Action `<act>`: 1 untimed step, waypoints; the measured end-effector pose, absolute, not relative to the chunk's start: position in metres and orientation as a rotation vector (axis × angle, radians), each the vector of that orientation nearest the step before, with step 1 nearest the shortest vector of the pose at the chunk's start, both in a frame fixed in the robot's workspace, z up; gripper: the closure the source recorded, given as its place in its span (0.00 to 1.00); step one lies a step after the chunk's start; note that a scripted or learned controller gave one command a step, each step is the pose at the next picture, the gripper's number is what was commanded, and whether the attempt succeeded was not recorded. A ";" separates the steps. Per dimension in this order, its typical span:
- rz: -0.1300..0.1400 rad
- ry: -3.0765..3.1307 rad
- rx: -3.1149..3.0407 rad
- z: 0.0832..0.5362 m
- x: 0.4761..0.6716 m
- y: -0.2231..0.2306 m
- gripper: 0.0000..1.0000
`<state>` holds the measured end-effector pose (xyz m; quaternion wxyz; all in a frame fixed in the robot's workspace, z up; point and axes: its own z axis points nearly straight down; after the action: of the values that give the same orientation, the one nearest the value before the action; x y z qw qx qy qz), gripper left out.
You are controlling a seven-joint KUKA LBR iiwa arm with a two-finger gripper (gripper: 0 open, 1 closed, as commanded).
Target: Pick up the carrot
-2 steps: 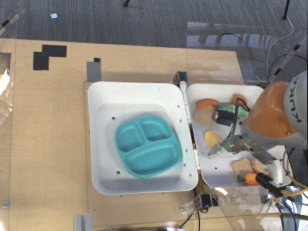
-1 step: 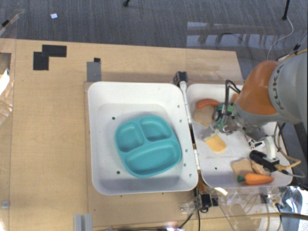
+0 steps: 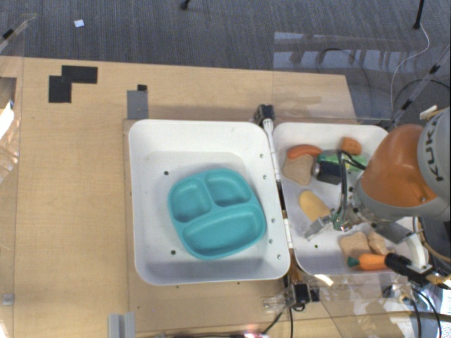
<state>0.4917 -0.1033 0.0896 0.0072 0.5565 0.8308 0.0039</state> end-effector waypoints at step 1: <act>0.016 2.289 2.137 0.089 0.552 -0.093 0.00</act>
<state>0.5518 -0.0925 0.0885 0.0052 0.6825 0.7309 0.0050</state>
